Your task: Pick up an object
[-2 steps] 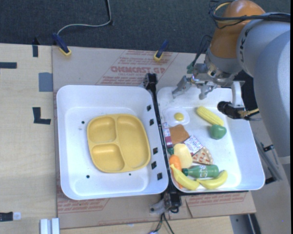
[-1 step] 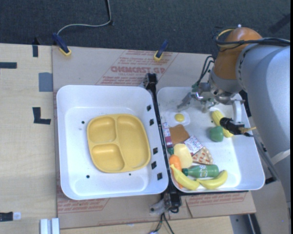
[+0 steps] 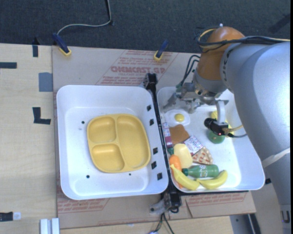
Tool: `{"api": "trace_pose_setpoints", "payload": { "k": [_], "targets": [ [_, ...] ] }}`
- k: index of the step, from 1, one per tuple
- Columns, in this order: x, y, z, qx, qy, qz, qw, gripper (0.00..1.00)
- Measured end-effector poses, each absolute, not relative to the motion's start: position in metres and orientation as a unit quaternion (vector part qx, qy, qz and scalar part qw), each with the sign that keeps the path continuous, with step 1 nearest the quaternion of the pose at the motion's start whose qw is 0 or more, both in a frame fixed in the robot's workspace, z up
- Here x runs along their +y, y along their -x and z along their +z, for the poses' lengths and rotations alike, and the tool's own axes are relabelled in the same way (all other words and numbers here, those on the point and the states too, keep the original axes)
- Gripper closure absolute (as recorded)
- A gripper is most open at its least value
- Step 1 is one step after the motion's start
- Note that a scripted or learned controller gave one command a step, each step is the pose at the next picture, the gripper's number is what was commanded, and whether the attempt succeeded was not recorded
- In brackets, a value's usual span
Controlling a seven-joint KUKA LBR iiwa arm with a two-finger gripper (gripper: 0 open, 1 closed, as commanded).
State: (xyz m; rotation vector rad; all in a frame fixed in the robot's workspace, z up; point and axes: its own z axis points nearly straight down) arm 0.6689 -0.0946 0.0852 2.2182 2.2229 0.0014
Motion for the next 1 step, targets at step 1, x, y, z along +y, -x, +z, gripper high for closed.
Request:
{"api": "trace_pose_setpoints", "payload": {
  "k": [1],
  "targets": [
    [-0.0938, -0.6688, 0.0852, 0.707, -0.707, 0.0002, 0.001, 0.0]
  ]
}}
